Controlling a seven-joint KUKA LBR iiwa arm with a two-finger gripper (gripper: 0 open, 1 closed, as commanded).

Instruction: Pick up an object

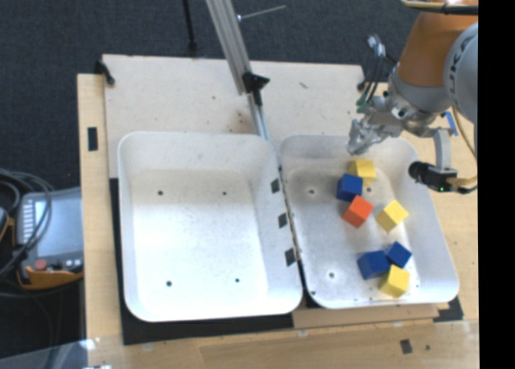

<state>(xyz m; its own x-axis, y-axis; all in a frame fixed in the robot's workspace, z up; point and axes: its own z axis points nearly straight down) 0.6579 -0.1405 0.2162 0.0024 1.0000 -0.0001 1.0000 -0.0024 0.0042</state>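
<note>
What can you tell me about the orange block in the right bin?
The orange block is a small cube, matte and solid-coloured, lying tilted with a corner toward the camera on the right bin's floor. A blue block sits just above it, touching or nearly so; a yellow block lies to its right, apart.

- Two white bins [201, 223], faintly speckled
- Yellow blocks [393, 215] (three of them), blue blocks [349, 186], one orange block [358, 211]
- Pale tan desk [161, 86]
- Grey arm [463, 62], orange band [430, 38]
</note>
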